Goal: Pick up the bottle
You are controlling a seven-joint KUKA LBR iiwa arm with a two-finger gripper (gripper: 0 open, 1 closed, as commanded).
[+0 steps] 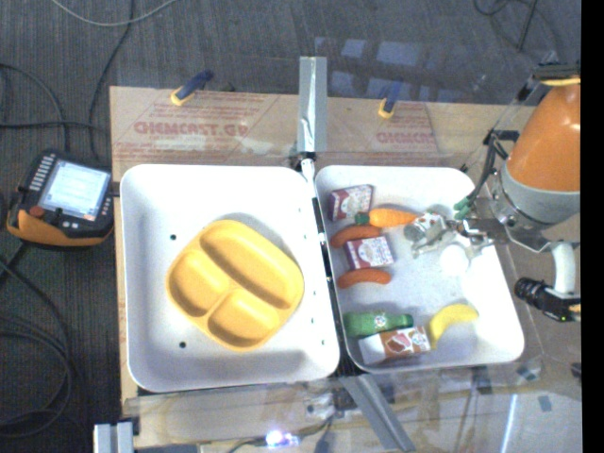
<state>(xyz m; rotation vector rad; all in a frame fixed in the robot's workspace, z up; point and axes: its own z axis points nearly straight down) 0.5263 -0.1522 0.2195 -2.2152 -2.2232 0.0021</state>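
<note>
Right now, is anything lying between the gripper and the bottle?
Nothing visible. The gripper is in the right bin's upper part; the green bottle lies near its front wall. The sausage and banana flank that stretch.

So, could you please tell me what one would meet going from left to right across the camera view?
Handheld pendant → left bin → yellow divided plate → green bottle → yellow banana → orange-banded arm.
</note>
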